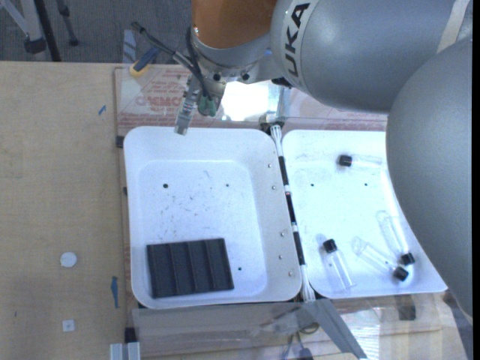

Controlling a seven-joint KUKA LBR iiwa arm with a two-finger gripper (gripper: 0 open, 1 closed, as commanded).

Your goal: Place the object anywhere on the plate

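the object is most likely one of the clear vials (373, 257) with black caps lying in the right bin (330, 201); four lie there, one near the bin's far edge (356, 160) and three toward the near side. the plate looks to be the dark ribbed plate (189, 267), lying flat in the near part of the left bin (142, 201).

camera view: the grey arm (360, 43) reaches in from the right and covers part of the right bin. the tool (196, 105) hangs above the far rim of the left bin, a thin grey piece slanting down from it toward the bin's far left corner. whether the tool is wide or narrow cannot be told, and nothing can be seen in it.

the vials lie to the right of the tool and nearer the camera, across the divide between the bins. the plate lies almost straight toward the camera from the tool, its ribs running front to back. judging by this, a pickup has yet to be made.
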